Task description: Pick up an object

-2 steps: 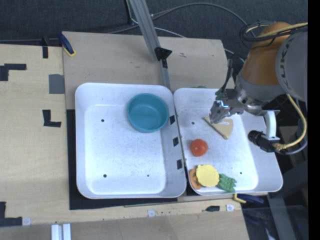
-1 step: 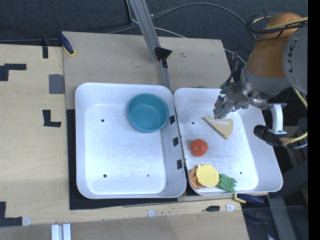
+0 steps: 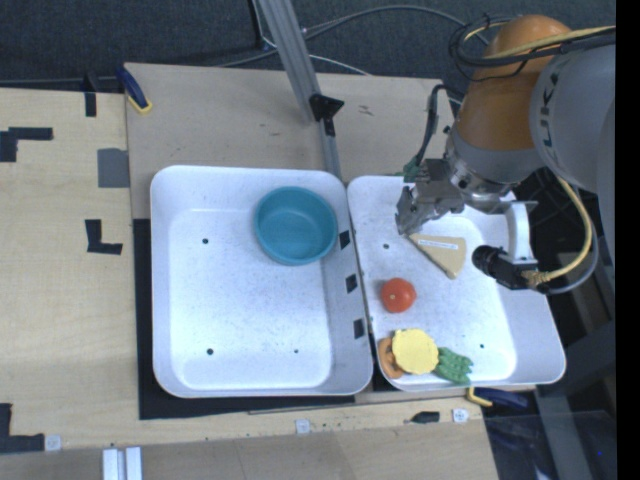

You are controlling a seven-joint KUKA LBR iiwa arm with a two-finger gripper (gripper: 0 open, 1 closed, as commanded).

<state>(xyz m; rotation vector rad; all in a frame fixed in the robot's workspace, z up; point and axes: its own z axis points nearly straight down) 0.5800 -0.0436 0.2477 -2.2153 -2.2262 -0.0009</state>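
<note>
In the right bin (image 3: pixel 500 328) lie a pale tan wedge (image 3: pixel 443 253), a small red tomato-like ball (image 3: pixel 398 295), and a yellow round piece (image 3: pixel 413 350) with a green leafy piece (image 3: pixel 453 366) beside it at the front. My gripper (image 3: pixel 412 218) hangs over the back of the right bin, its tip just left of and above the tan wedge's upper corner. Nothing shows between its fingers. A blue bowl (image 3: pixel 294 225) sits at the back right of the left bin (image 3: pixel 200 298).
A grey pole (image 3: pixel 300 68) slants down to the divider between the bins. Cables and a black hose (image 3: pixel 505 266) hang off the wrist over the right bin's right side. The bench has black tape marks on the left.
</note>
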